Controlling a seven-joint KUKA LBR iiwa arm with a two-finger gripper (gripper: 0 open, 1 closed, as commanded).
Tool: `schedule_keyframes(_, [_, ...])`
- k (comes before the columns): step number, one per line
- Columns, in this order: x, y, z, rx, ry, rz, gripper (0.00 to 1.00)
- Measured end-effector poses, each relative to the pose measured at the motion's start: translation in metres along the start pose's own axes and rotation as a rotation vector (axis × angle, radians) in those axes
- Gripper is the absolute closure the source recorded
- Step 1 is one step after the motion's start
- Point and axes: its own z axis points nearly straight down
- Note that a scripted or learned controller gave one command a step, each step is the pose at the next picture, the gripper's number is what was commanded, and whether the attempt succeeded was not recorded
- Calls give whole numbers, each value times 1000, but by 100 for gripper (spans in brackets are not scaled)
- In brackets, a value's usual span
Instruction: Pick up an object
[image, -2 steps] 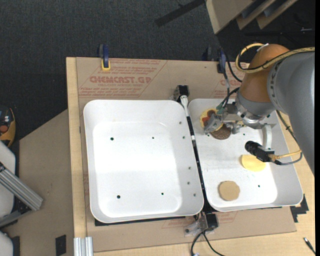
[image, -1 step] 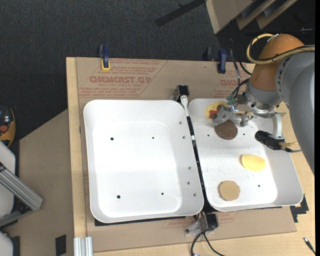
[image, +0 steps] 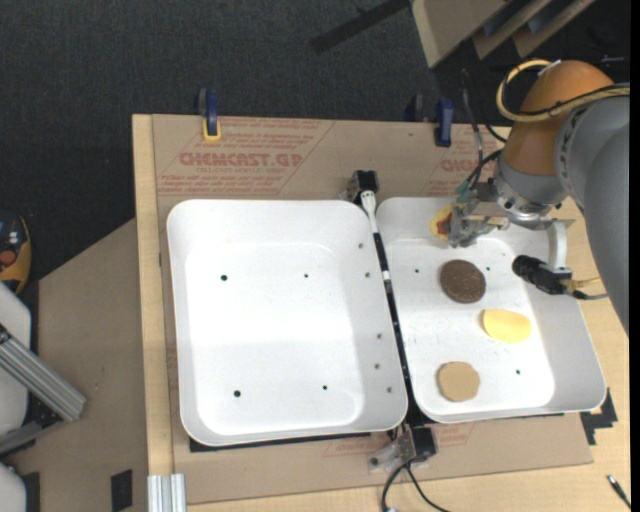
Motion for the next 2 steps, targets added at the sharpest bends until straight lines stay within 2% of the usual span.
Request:
schedule_keyframes(1, [57, 4, -162, -23, 1, -5, 100])
schedule_keyframes(2, [86, -31, -108, 5, 4, 0, 100])
